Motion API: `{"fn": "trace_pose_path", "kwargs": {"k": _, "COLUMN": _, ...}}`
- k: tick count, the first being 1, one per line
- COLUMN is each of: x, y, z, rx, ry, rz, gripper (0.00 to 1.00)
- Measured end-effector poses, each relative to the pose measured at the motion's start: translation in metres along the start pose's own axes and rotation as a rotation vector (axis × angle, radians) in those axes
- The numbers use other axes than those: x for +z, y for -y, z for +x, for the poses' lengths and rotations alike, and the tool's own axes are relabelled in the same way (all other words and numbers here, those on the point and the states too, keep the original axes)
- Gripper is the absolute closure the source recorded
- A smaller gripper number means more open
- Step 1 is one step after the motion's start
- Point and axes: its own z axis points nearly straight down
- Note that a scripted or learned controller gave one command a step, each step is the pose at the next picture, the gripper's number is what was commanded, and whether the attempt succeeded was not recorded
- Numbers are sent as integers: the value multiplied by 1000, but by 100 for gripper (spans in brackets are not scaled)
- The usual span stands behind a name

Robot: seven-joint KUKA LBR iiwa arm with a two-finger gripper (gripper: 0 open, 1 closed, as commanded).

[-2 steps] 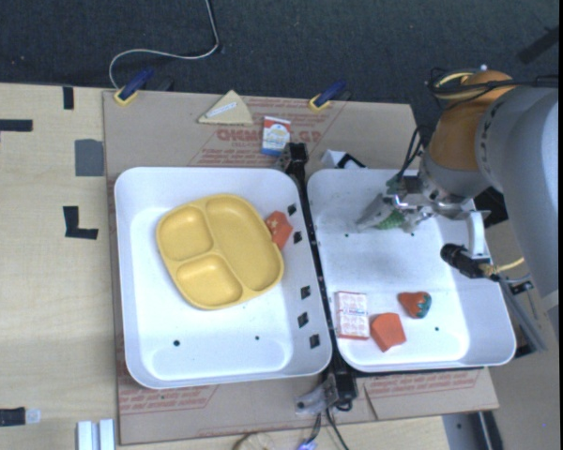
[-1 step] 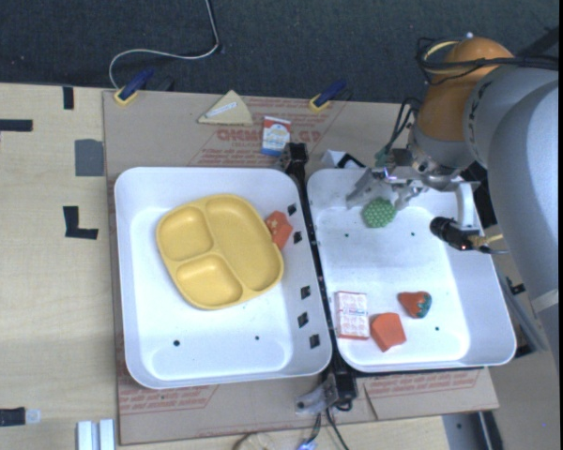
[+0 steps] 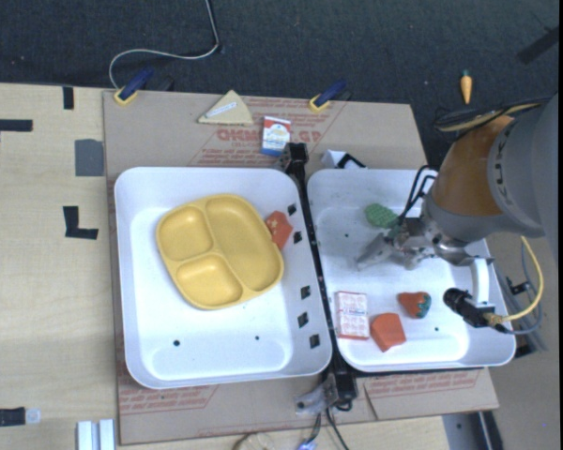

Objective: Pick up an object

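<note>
I see the gripper [image 3: 373, 251] low in the right bin [image 3: 450, 350], below the green object [image 3: 381, 216]; I cannot tell how its jaws stand.

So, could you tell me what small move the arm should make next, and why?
Probably a short shift toward the green object. The gripper sits low in the right bin, on bare floor just below that object, with nothing seen between its fingers. The red object and orange block lie farther off.
</note>
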Motion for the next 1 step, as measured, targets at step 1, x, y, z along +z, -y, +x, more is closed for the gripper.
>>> {"fn": "trace_pose_path", "kwargs": {"k": 1, "x": 0, "y": 80, "z": 2, "rx": 0, "ry": 1, "rz": -3, "gripper": 0}}
